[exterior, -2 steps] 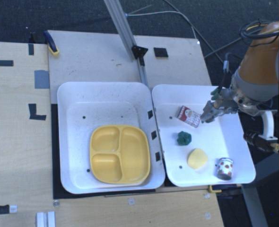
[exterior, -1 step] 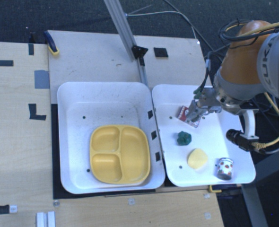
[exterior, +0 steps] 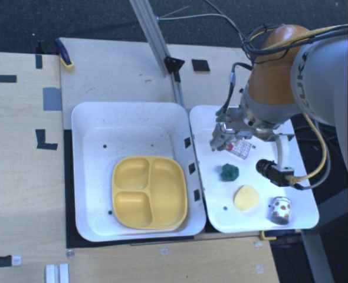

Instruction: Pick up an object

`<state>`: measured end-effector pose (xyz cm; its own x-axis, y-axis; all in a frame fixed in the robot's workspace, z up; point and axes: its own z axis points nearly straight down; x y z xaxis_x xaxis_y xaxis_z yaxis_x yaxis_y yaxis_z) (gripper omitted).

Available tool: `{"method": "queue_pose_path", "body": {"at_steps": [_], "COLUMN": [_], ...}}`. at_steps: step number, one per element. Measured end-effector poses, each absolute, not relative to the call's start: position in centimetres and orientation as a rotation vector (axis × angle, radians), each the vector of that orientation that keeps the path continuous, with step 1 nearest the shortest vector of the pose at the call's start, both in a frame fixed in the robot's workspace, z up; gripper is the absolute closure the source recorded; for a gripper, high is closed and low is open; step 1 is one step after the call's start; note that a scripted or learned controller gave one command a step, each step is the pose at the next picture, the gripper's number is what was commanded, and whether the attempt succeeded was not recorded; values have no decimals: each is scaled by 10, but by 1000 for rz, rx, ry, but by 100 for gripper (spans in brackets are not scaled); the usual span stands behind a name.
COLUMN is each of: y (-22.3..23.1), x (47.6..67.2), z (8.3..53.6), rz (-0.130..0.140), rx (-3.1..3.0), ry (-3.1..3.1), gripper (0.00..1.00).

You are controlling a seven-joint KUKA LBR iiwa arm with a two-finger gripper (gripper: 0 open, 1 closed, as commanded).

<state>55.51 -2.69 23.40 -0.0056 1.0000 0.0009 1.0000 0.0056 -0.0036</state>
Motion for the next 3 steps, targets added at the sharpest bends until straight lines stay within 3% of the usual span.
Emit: {"method": "queue_pose_path", "body": {"at_steps": [2, 3], "y": [69, 66], "x": [582, 582], "z": [213, 214], "rz": [2, 3], "rx": [-2212, -2218], "ry": [-2227, -2224], "gripper": [100, 0]}}
